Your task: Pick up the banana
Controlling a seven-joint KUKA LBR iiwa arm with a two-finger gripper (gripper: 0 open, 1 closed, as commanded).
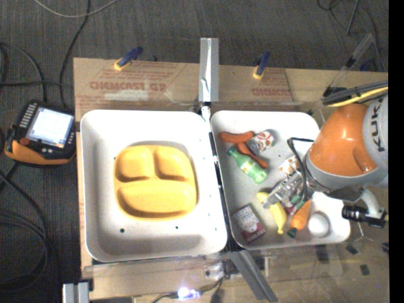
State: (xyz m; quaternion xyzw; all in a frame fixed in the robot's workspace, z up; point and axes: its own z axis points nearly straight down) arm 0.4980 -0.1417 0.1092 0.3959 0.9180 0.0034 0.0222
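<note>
Down in the right bin [221,169] we see the gripper [285,193], a small metallic assembly hanging below the arm's orange band [341,147] at the lower right of that bin. Its tip sits right over the banana [275,211], which lies in the lower middle of the right bin, a yellow curve running from near the gripper down toward the bin's front wall. We cannot tell from this slanted look down whether its jaws are spread or closed, nor whether anything is caught between them; the metal parts blur together against the clutter.

Just beside the banana on its right lies a carrot [300,216], tilted, with its green end pointing down toward the front. To the banana's left sits a small dark red packet [247,221]. Farther back in the same bin we see a green bottle [247,164] lying on its side, a red sausage-shaped item [238,135] near the back wall, and a small can [263,140] next to it. A white round object [317,225] rests in the bin's front right corner.

The left bin [95,188] holds a yellow divided tray [156,180] with three compartments.
</note>
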